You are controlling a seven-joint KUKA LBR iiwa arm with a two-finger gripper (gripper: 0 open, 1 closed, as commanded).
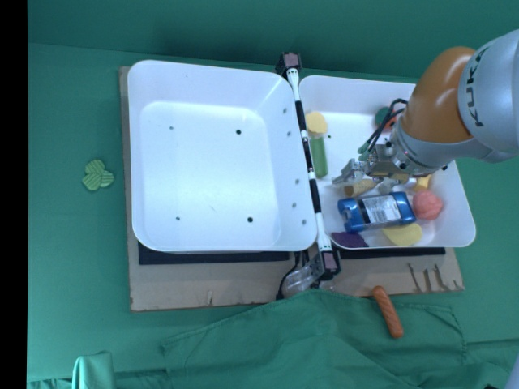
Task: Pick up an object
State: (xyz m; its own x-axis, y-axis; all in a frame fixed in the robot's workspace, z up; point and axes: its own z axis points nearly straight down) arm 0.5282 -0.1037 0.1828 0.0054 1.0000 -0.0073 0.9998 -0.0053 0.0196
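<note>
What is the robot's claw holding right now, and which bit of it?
It cannot be told. The claw hangs low in the right bin, over a yellowish piece beside the blue packet.

- Green cloth (73,282) covers the bench all around.
- A brown cardboard sheet (211,294) lies flat under the 2 white bins.
- Rumpled green fabric (324,347) is bunched along the near edge.
- Lighting is even, with soft shadows.

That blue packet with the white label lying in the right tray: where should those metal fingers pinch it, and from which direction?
Probably straight down from above, pinching across the short width of the blue packet near its middle. It lies flat, its long sides largely free, while a pink ball crowds its right end.
</note>
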